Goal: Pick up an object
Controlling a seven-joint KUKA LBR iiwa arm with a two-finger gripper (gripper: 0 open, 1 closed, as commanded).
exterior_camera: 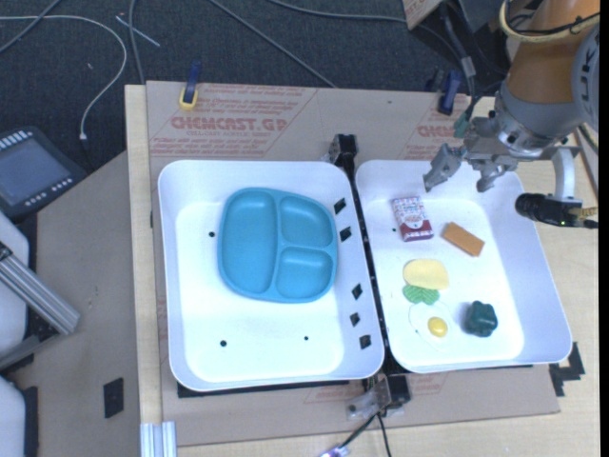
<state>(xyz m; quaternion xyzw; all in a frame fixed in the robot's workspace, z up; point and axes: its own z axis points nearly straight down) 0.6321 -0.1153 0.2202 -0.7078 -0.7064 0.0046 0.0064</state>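
My gripper (466,172) hangs over the far edge of the right bin (547,293), its two fingers spread open with nothing between them. Below it in that bin lie a small red and white carton (411,218) and an orange block (462,239). Nearer the front are a yellow and green toy food piece (424,280), a toy fried egg (435,327) and a dark green toy pepper (480,318). The carton lies a little left of and in front of the fingers.
The left bin (190,284) holds a blue divided plate (278,244). Black clips (352,255) run along the seam between the bins. Cardboard (238,122) lies under both bins, with cables on the dark floor behind.
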